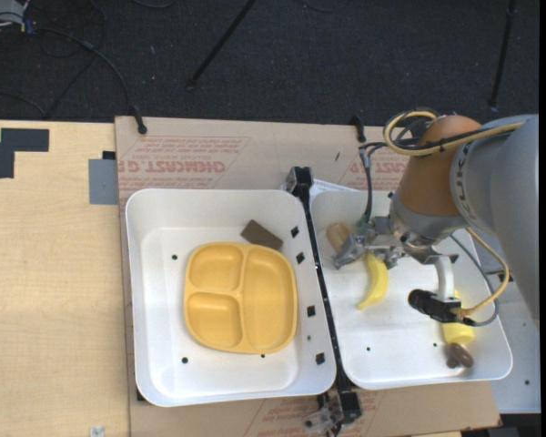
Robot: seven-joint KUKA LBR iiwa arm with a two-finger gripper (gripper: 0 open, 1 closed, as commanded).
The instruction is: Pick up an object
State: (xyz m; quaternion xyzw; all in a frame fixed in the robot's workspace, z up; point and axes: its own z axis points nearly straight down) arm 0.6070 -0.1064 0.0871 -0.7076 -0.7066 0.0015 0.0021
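**Worktop layout.** Two shallow white plastic bins sit side by side on a brown cardboard sheet (209, 157), which lies on the pale wooden worktop (45, 317). A black bar (311, 271) runs between the bins.

**Arm and tool.** The grey robot arm (500, 189) reaches in from the right and stands over the right-hand bin (391, 371). The tool (369, 257) hangs above the upper left part of that bin. Its two metal fingers (344, 255) stand apart, one on each side of the upper end of the curved yellow banana (376, 289). They are not clamped on the fruit. Whether either finger touches it cannot be told from this angle.

**Task thing.** The banana lies on the floor of the right-hand bin, left of centre. Its upper end is under the tool and its lower end points down and slightly left.

**Other contents, right-hand bin.**
- A small tan rounded object (338, 235) lies just beside the left finger, near the bin's upper left wall.
- A small yellow object (458, 333) lies near the lower right corner.
- A small brownish-grey lump (458, 358) lies just below the yellow object.

**Contents, left-hand bin (155, 353).**
- A yellow plastic plate with three compartments (241, 299) lies flat in the middle.
- A dark brown flat block (262, 236) lies just beside the plate's upper right rim.
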